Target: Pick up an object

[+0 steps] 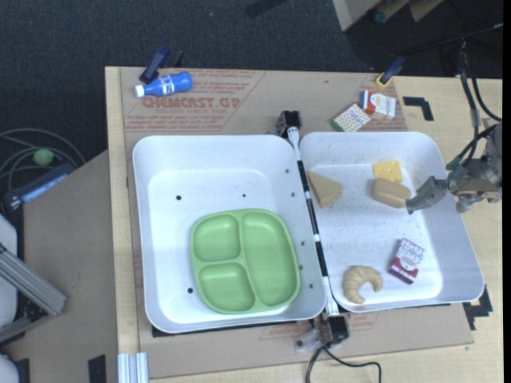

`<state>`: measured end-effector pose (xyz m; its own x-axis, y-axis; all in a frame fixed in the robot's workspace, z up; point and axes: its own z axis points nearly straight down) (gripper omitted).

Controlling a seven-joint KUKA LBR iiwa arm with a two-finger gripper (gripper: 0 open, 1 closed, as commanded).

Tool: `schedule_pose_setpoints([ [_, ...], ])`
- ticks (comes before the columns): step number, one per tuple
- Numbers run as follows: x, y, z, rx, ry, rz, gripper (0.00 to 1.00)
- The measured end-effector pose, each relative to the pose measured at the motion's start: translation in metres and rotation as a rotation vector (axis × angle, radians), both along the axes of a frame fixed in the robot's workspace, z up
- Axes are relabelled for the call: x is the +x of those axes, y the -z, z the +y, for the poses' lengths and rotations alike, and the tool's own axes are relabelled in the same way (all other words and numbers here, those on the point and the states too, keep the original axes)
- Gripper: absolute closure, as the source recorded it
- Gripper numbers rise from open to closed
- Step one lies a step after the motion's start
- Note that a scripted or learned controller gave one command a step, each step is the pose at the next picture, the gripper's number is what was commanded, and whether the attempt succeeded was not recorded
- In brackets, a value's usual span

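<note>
the nearest candidate looks to be the bread roll (390,192), lying in the right bin (457,290) toward its far half, with a yellow cheese block (388,171) touching or just behind it. the gripper (423,196) comes in from the right rim, a dark finger tip reaching to just beside the roll; i'd guess the arm is lining up on it, since nothing else sits that close. whether the tool is parted or closed i cannot tell from this angle, and nothing is seen held in it.

further out in the same bin: a tan wedge (324,189) against the left wall, a croissant (362,282) near the front edge, and a small red-and-white box (407,259) beside it, well apart from the roll. the cheese crowding the roll is the likely nuisance, as a closing grip could catch both or nudge one away.

the left bin (152,182) carries a green divided plate (243,259). on the bench behind lie a blue-and-white bottle (164,84) and a couple of small cartons (364,112), out of the arm's way.
</note>
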<state>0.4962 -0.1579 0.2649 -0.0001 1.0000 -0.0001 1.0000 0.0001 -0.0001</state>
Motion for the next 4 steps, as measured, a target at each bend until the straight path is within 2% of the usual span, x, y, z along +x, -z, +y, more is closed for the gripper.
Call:
schedule_pose_setpoints([
  [1, 0.015, 0.098, -0.066, 0.0, 0.001, 0.002, 0.0],
  [2, 0.02, 0.181, -0.032, 0.001, -0.001, 0.001, 0.0],
  [3, -0.017, 0.18, -0.062, 0.009, -0.003, 0.004, 0.0],
  [4, -0.005, 0.181, 0.024, 0.003, -0.002, 0.002, 0.0],
])
